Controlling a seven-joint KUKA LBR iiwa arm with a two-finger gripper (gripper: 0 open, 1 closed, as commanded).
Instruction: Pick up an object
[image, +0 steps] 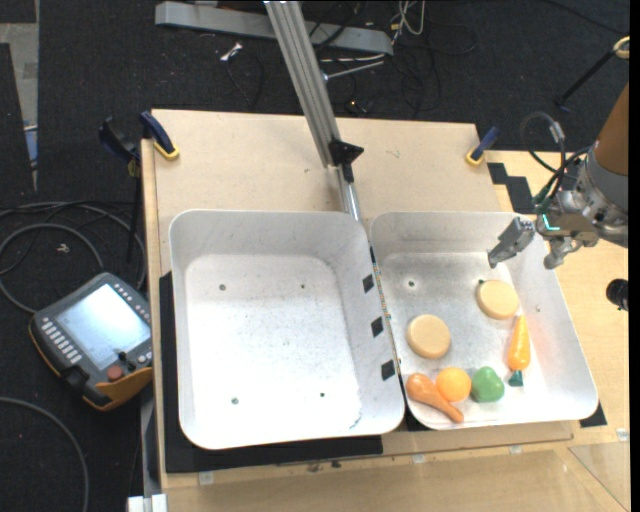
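My gripper (533, 250) hangs over the right bin's (440, 240) far right part, open, with nothing between its two fingers. Just below it lies a pale round disc (497, 299). A second pale disc (429, 336) lies nearer the bin's middle. Along the front of the bin sit an orange pear-shaped piece (432, 394), an orange ball (454, 383), a green piece (487, 385) and a carrot (518, 346) standing along the right wall.
The left bin (200, 240) sits beside the right one, sharing a divider with black clips (380, 325). A metal pole (312, 90) slants over the bench's back. A teach pendant (95, 340) lies on the floor left.
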